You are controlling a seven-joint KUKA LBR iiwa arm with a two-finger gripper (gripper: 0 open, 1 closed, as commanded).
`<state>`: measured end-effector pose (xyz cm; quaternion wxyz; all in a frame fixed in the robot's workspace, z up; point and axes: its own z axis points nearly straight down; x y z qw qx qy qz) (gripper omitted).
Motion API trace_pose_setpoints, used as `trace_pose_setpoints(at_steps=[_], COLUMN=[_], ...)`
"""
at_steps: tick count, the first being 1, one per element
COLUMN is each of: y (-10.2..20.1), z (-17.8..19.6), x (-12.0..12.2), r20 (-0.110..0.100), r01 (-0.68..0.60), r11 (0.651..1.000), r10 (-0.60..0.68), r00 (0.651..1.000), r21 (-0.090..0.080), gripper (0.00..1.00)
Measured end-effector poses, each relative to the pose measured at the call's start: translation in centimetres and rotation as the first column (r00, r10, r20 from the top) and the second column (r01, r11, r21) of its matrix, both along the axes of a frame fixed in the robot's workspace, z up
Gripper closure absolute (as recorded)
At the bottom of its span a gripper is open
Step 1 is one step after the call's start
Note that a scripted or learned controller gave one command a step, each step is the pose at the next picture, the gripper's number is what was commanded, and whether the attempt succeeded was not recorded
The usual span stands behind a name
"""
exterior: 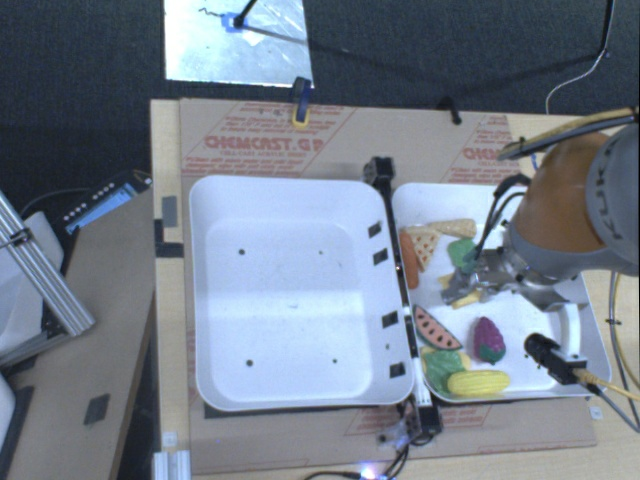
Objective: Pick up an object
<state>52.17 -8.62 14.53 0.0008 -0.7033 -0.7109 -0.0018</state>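
Seen from above at a slant, two shallow white bins sit side by side on a cardboard-covered bench. The left bin holds nothing. The right bin holds a scatter of small toy foods. The grey arm, with its orange band, reaches in from the right, and its gripper is low over the middle of the right bin; whether its fingers are apart or together I cannot tell, as they are small and blurred against the clutter.

Nearest the gripper is a green toy, just above it and possibly touching (its shape is hard to make out). Along the bin's left wall lies an orange carrot-like stick, its long axis running up and down the picture. Lower down are a watermelon slice, a purple piece and a yellow corn cob, whose long axis runs left to right.

These look like light, stiff, smooth plastic, likely to slip; I would pinch an elongated one across its narrow middle.
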Motion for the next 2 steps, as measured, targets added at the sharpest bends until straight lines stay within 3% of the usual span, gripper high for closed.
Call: trace_pose_setpoints(at_steps=[1,2], y=[10.8,20.6], z=[4.1,15.2], x=[1.6,4.7], r20=[0.004,0.014], r01=[-0.005,-0.006], r11=[1.0,1.0], r10=[0.005,0.006], r00=[1.0,1.0], r21=[0.001,0.004], gripper=[1.0,1.0])
